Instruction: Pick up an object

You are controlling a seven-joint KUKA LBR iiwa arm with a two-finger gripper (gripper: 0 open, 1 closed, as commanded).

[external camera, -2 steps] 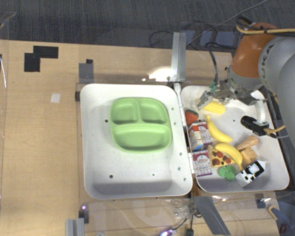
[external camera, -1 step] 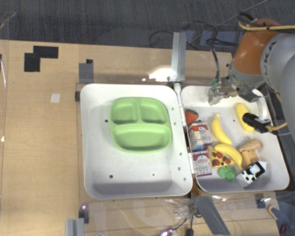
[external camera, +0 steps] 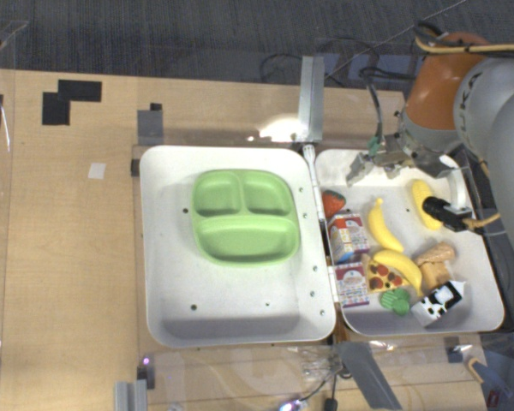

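Bananas [external camera: 392,245] lie below my end effector [external camera: 370,163], apart from it, in the right bin [external camera: 488,315]; my grip state I cannot tell.

Right bin [external camera: 488,315]: lower half crowded. Two cartons [external camera: 349,259] line the left wall, bananas [external camera: 387,245] run down the middle, pizza toy [external camera: 379,275], green piece [external camera: 395,300], bread [external camera: 435,262] and cow [external camera: 439,300] packed close below. Open floor at the top, under the pincer [external camera: 379,155]. Left bin [external camera: 167,306]: green tray [external camera: 242,214] centered, bare margins all round, widest along the near edge.
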